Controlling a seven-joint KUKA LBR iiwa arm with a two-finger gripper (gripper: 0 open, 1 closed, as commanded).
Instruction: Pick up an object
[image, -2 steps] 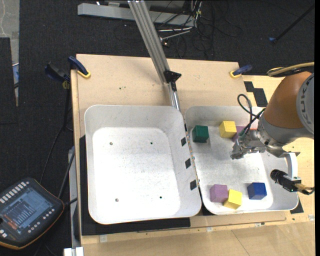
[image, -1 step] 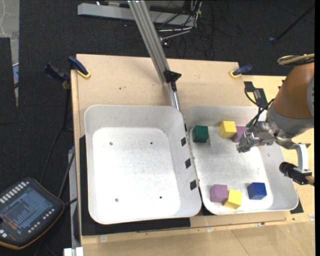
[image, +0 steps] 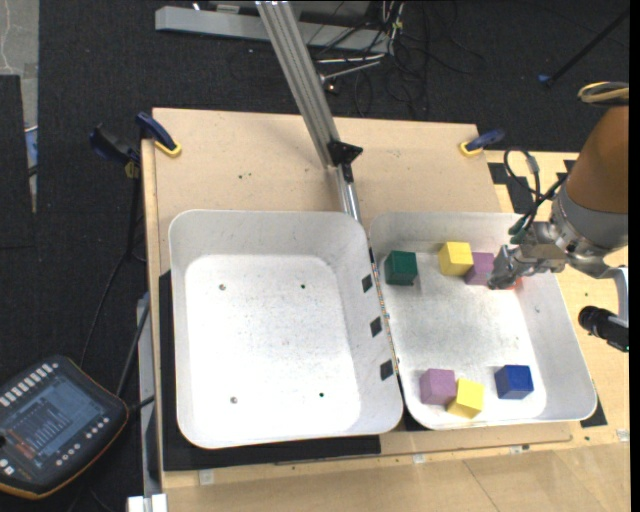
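Observation:
The right bin (image: 545, 330) holds several small blocks. A green cube (image: 401, 267) and a yellow cube (image: 456, 258) sit near its far side, with a pink block (image: 481, 267) just right of the yellow one. At the near side lie a purple cube (image: 437, 385), a yellow block (image: 466, 399) and a blue cube (image: 513, 381). My gripper (image: 503, 275) reaches in from the right and is low over the bin, right beside the pink block. A bit of red (image: 517, 284) shows under the fingers.
The left bin (image: 190, 250) lies beside the right one. A metal pole (image: 305, 85) slants down to the gap between the bins. Clamps (image: 160, 135) hold the board's far corners. A pendant (image: 45, 425) lies at the lower left.

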